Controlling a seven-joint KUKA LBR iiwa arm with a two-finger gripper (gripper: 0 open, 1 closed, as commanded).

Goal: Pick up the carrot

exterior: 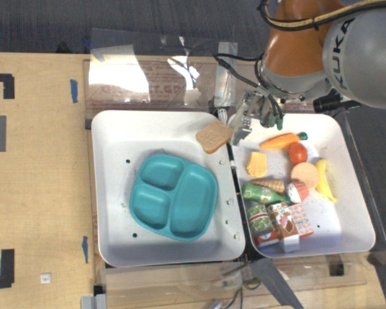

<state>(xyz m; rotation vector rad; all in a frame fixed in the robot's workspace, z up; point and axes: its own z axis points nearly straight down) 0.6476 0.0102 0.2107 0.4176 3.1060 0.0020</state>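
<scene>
The carrot, orange with a green tip, lies flat in the back of the right bin, pointing left. My gripper hangs over the divider between the bins, just left of the carrot and apart from it. A tan bread slice sits tilted right at the gripper's left side, on the left bin's back right corner. Whether the two touch I cannot make out.
Crowded near the carrot are a red tomato, an orange wedge, a peach-coloured ball, a banana, a cone and cartons. A teal divided plate lies in the left bin.
</scene>
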